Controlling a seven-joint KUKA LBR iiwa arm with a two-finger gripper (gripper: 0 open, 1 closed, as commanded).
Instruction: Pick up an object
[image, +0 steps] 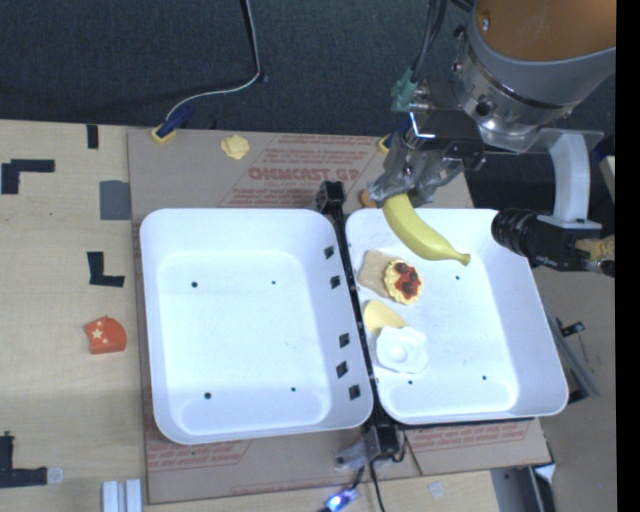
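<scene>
The gripper (400, 192) hangs over the far left corner of the right bin (510, 330), its fingers clamped on the stem end of a yellow banana (420, 230). The banana slants down toward the bin's middle, its tip above the floor. Along that bin's left wall lie a tart with red filling (398, 279), a yellow wedge (382, 317) and a white round piece (402, 350). The left bin (240, 320) sits alongside, touching it.
</scene>
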